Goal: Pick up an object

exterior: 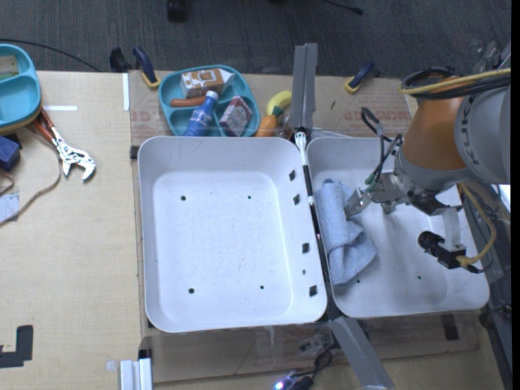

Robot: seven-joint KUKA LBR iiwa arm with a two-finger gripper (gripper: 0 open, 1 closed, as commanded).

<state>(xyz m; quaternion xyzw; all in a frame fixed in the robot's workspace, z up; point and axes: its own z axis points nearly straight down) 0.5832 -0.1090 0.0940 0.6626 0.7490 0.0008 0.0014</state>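
Note:
A crumpled blue-grey cloth point(341, 232) lies along the left wall of the right bin point(422, 295). My gripper point(357, 201) reaches in from the right, low over the cloth's upper right edge. The arm's grey body and orange band sit above the bin's right side. From this angle the fingers blend with the cloth.
The left bin point(162, 218) sits beside the right one, with a metal divider post point(303, 80) behind them. A teal tray point(210, 100) with small items stands at the back. A wrench point(69, 157) and a blue dish point(16, 84) lie on the bench at left.

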